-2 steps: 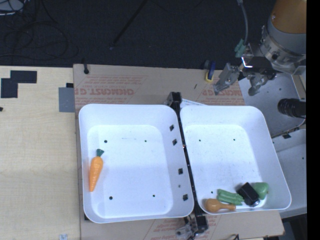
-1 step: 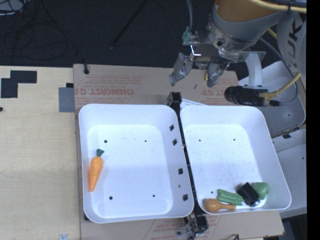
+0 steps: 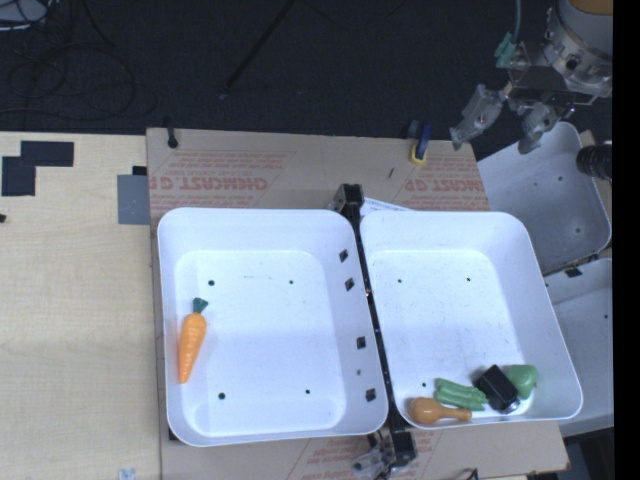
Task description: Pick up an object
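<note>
**GRIPPER PARKED HIGH, UPPER RIGHT — OBJECTS LOW IN FRAME**

Gripper (image 3: 505,120) sits at upper right of frame, above and beyond the right bin (image 3: 540,268). Fingers spread apart, nothing betw. them.

Nearest candidates: cluster at lower right of frame, in right bin's near corner, i.e. black block (image 3: 497,388), green pod (image 3: 460,394) just beside it, green piece (image 3: 522,376) and orange-tan gourd (image 3: 436,411). These lie almost straight down-frame from gripper.

Alt. target: carrot (image 3: 191,340), alone at left side of left bin (image 3: 250,230), long axis approx. vertical in frame, leaf end up. Farther off, down and well left, but isolated, so prob. the cleaner grasp.
</note>
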Motion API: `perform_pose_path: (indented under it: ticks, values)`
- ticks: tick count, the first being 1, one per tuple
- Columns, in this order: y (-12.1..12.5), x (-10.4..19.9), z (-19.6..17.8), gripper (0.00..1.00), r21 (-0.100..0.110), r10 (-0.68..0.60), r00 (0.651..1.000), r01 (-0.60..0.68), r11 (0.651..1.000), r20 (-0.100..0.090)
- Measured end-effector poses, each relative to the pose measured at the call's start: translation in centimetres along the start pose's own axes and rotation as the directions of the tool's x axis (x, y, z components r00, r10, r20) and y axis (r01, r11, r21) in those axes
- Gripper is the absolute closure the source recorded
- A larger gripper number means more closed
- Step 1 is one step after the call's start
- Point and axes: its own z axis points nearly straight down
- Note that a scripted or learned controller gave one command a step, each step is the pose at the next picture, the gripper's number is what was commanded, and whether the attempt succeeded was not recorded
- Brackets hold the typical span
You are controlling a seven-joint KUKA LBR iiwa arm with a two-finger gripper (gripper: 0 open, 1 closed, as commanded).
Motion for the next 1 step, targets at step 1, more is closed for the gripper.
perform_pose_path:
  ticks: [1]
  values:
    - [-2.17, 11.64, -8.1, 0.0, -0.006, -0.024, 1.0, 0.024, 1.0, -0.008]
